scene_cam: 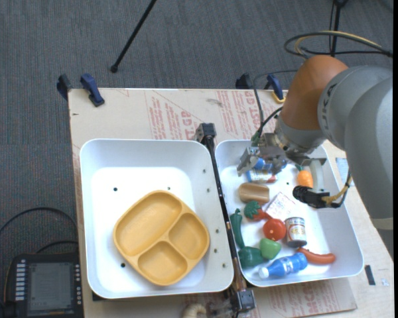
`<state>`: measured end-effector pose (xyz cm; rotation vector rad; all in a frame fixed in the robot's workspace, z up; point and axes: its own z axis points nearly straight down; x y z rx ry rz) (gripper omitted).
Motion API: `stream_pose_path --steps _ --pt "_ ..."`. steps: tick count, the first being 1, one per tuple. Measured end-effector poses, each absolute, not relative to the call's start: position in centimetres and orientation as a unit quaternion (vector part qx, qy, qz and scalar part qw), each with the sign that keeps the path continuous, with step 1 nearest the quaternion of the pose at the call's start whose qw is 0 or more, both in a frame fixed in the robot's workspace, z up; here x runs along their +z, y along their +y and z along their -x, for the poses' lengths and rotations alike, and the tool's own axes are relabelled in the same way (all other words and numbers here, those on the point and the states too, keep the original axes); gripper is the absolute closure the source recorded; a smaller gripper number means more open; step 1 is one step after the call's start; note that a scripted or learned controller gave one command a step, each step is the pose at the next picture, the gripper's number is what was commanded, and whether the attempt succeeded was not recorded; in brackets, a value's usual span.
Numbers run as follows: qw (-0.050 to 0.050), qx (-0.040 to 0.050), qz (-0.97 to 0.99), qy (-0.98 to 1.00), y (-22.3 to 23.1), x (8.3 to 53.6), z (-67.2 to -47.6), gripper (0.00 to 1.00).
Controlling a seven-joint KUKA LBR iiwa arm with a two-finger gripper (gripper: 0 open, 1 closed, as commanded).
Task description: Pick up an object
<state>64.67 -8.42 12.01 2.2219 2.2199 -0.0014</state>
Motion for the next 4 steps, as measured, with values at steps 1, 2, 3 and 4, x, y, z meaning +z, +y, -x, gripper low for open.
stream_pose_path --steps 1,2,3,4 --pt "0.001 -0.0002 -0.707 0.707 -8.4 9.1 -64.5 0.00" --pt "0.002 -0.0003 -0.708 0.707 -8.5 10.1 -64.6 1.00" --pt "0.002 -0.0004 -0.708 0.707 -8.5 10.1 -64.6 0.00" --pt "0.001 -0.0004 -0.708 0.707 -8.5 11.1 -64.7 1.00"
